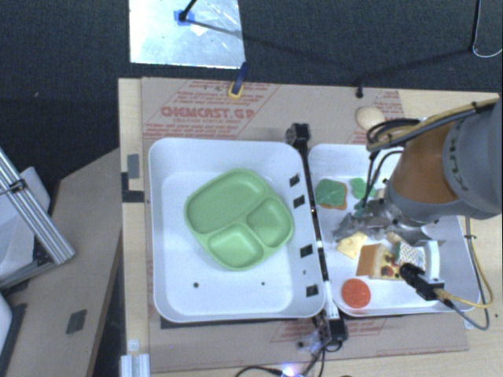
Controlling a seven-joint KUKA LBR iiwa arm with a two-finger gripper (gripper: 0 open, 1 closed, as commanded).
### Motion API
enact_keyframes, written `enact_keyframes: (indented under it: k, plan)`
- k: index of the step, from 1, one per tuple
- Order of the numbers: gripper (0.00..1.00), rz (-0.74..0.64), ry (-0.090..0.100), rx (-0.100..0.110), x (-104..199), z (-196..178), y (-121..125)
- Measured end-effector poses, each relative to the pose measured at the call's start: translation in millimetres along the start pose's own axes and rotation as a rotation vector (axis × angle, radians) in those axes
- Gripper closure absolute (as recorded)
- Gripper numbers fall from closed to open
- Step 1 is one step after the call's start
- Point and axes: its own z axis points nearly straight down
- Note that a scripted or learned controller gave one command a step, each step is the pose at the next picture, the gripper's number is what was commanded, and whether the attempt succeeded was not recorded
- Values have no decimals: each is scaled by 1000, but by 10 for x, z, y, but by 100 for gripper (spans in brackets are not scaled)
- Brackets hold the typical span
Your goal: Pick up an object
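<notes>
The right bin [460, 242] holds several small objects. A green flat piece [331, 193] lies at its far left, with a smaller green bit [358, 187] beside it. Nearer the front are a yellow wedge [351, 246], a brown slice with red spots [376, 261], a red disc [356, 293] and a small patterned piece [409, 254]. My gripper [356, 225] hangs low in this bin, just above the yellow wedge and right of the green flat piece. No object can be made out in its grasp. The arm covers the middle of the bin.
The left bin [169, 210] holds a light green divided plate [238, 218]. A black divider with clips [310, 210] runs between the bins. A beige egg-shaped object [368, 117] lies on the cardboard behind the right bin. Cables [464, 301] trail over the right bin's front right corner.
</notes>
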Motion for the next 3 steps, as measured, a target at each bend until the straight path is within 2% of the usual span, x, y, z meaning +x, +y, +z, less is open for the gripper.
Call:
enact_keyframes:
  k: [1, 2, 3]
  plan:
    - [0, 1, 0, -4, 0, 33, 5]
    - [100, 0, 0, -6, 2, -75, 13]
    - [100, -3, -2, -9, 32, -688, -35]
